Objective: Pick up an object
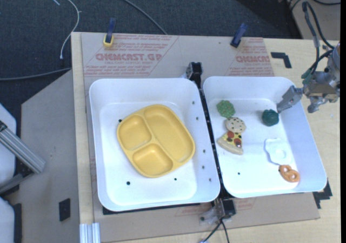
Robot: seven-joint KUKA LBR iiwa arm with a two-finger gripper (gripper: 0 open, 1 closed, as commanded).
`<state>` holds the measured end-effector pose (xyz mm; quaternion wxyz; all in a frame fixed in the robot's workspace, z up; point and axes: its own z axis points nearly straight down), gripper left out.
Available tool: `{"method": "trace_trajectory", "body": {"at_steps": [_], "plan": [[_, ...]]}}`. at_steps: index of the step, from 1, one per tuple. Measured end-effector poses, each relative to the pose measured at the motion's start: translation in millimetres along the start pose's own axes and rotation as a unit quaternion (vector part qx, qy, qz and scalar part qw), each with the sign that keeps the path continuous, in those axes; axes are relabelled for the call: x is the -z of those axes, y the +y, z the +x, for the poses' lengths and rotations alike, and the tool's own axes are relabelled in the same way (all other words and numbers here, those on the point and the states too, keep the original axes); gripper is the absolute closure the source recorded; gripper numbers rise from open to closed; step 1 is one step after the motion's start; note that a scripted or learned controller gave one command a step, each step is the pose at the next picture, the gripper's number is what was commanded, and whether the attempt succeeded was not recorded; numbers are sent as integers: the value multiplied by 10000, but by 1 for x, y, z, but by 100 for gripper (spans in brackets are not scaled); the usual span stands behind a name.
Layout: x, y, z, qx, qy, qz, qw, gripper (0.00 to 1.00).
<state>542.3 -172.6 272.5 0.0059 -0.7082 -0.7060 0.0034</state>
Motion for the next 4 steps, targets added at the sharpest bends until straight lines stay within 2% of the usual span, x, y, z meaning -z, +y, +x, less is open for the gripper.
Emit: {"method": "trace_trajectory", "body": {"at_steps": [1,2,3,4], "plan": [[6,2,0,16,-14,-61,10000,0],[-39,-3,7,17,-3,-38,10000,0],[-103,-1,9,17,0,-28,10000,0],[-163,-10,10,14,1,-23,10000,0]]}}
